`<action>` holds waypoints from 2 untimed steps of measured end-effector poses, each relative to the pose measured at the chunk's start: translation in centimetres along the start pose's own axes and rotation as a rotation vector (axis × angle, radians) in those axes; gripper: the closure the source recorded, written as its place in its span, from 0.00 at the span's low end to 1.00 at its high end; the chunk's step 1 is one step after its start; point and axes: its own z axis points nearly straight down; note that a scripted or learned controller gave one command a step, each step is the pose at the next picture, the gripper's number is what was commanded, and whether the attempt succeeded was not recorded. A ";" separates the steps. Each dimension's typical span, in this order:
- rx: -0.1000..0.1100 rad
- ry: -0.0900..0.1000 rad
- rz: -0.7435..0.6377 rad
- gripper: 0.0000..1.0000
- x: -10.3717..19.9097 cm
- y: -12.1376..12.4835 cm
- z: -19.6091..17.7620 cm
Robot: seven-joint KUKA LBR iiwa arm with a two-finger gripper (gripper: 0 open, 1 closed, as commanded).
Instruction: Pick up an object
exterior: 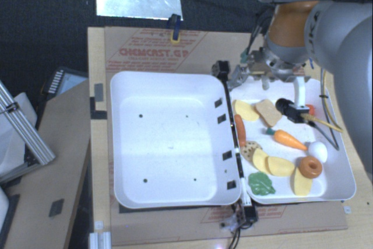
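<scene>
Gripper [261,70] above the right bin's [341,182] far end; I can't tell its state.
The smooth, tapered carrot [289,139] lies mid-bin, its long axis slanting, tip toward the glossy egg [317,150], green stub toward the flat bread [268,112].

Grey arm [344,38] comes in fm view's right, upper part of frame, bent down twd centre. Orange band [297,9] just above wrist [282,58]. Gripper [262,74] pts down below wrist, mostly hidden by it.
</scene>
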 end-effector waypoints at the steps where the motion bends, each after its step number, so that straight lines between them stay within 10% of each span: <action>1: 0.013 0.000 0.001 0.00 6.1 -4.3 0.8; 2: 0.012 0.002 -0.002 0.00 13.6 -6.1 0.8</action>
